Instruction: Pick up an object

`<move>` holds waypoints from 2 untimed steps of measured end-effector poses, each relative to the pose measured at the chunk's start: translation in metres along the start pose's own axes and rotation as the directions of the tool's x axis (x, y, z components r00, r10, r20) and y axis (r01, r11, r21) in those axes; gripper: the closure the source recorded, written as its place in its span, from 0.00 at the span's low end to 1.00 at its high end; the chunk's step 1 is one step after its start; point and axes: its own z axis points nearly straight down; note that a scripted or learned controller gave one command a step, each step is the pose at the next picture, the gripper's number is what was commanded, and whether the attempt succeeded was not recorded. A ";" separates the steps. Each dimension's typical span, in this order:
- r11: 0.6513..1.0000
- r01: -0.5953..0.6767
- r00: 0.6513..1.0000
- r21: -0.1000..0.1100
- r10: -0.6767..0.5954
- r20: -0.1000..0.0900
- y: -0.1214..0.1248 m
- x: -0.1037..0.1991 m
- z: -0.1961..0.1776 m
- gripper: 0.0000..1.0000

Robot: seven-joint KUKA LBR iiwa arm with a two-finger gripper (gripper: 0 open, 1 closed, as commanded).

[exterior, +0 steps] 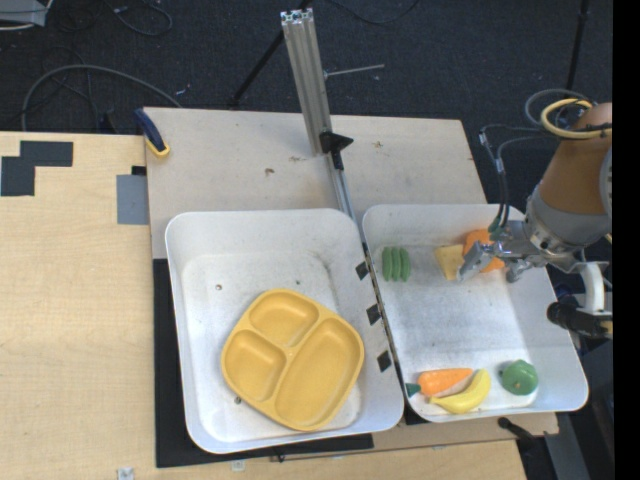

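Note:
My gripper hangs low over the back of the right bin, reaching in from the right. It stands open with nothing between its fingers. Its left finger is right beside a yellow cheese wedge. An orange object lies just behind the gripper, partly hidden by it. A green ridged vegetable sits further left in the same bin. Along the front of that bin lie a carrot, a banana and a round green fruit.
The left bin holds a yellow divided plate. An aluminium post rises behind the bins. The arm's grey body and orange band stand over the right bin's far right corner.

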 end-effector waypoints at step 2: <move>1.000 -0.002 1.000 -0.007 0.002 0.002 0.000 0.000 0.040 1.00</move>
